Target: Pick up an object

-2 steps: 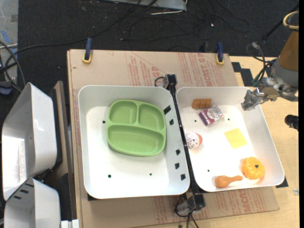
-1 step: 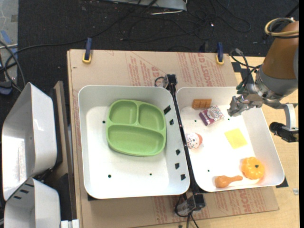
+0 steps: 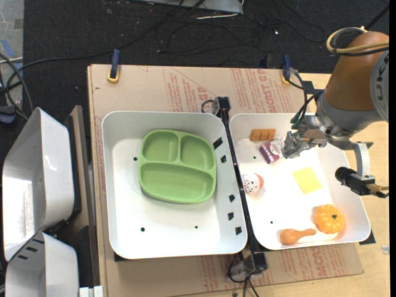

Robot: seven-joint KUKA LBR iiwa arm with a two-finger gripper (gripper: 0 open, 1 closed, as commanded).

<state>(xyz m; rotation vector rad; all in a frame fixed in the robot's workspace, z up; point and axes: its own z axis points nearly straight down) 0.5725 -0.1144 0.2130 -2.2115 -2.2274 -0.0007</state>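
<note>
The purple packet (image 3: 268,151) lay in the right bin (image 3: 352,184), near its upper left corner, just left of the tool (image 3: 291,146). It seemed the nearest thing to grasp. Whether the tool was released or clenched, one could not tell.

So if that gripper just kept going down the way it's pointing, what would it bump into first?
Most likely the small purple packet, which lies right beside the gripper in the right bin. Depth is hard to judge from above, so it could instead meet the bin floor next to it.
</note>
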